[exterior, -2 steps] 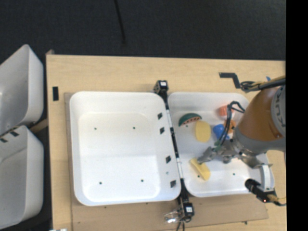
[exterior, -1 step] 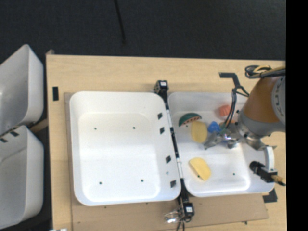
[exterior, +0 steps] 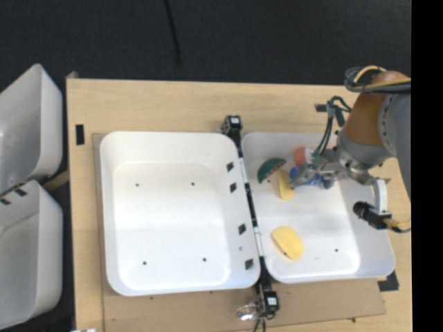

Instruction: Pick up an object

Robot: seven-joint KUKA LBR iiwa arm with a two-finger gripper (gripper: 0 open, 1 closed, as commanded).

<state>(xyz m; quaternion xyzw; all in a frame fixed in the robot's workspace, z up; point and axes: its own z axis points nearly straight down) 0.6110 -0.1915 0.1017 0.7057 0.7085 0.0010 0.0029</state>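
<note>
The counter (exterior: 159, 106) fills the middle of the frame and bears two bins touching side by side. The left bin (exterior: 173, 213) sits at centre. The right bin (exterior: 346, 251) lies toward the frame's right. In its upper part a curved piece (exterior: 270, 167) lies left of an elongated piece (exterior: 285, 185), with the gripper (exterior: 308, 176) just right of them. An oval object (exterior: 288, 243) lies lower, near the bin's left wall.
</note>
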